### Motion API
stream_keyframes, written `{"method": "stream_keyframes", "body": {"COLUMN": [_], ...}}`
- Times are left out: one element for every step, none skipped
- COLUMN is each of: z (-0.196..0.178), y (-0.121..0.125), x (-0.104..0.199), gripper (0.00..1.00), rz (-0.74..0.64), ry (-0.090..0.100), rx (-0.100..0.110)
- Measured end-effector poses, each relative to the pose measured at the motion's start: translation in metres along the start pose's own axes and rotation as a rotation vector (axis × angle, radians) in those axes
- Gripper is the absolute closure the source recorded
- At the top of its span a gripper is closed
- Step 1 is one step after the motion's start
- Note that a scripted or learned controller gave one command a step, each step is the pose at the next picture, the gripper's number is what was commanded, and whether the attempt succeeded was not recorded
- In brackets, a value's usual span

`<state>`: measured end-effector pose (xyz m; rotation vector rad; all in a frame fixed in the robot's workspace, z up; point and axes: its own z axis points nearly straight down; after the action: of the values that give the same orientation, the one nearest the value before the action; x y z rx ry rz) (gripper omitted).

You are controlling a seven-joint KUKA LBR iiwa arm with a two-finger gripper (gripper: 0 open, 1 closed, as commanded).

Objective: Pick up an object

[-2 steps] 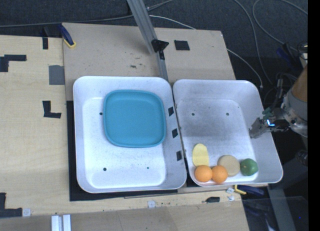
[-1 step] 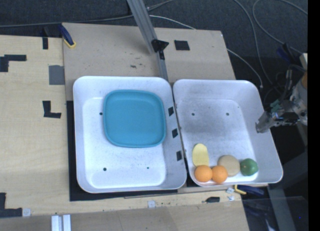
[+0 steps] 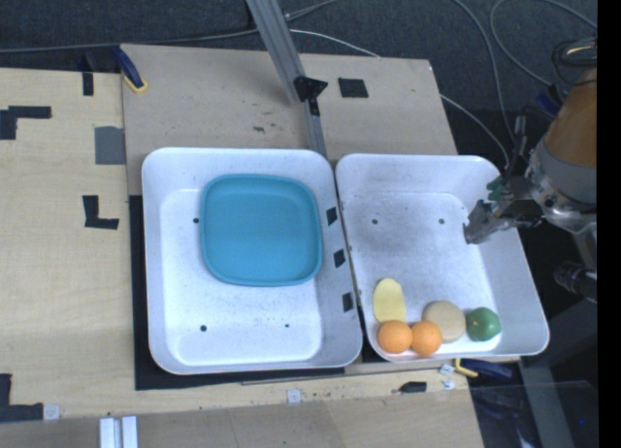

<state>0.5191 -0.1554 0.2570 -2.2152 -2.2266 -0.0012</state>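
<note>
jaws (image 3: 482,226) hang at the right bin's (image 3: 417,194) 3 o'clock edge, can't tell if open; 2 oranges (image 3: 409,337), yellow piece (image 3: 389,299), beige lump (image 3: 444,317), green ball (image 3: 482,323) bunched around 6; blue plate (image 3: 261,229) in left bin (image 3: 175,339)

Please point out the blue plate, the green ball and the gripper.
blue plate (image 3: 260,229), camera view, its flat centre.
green ball (image 3: 482,323), camera view, its top.
gripper (image 3: 477,227), camera view, its tip.

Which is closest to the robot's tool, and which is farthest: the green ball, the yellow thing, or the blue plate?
From the tool:
1. Green ball, right bin's near corner.
2. Yellow thing, same bin, further left.
3. Blue plate, in the left bin, farthest.
</note>
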Motion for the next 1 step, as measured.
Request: {"method": "stream_keyframes", "body": {"z": [-0.0023], "y": [0.029], "x": [0.042], "gripper": [1.0], "rz": [0.001], "ry": [0.0], "rx": [0.001]}}
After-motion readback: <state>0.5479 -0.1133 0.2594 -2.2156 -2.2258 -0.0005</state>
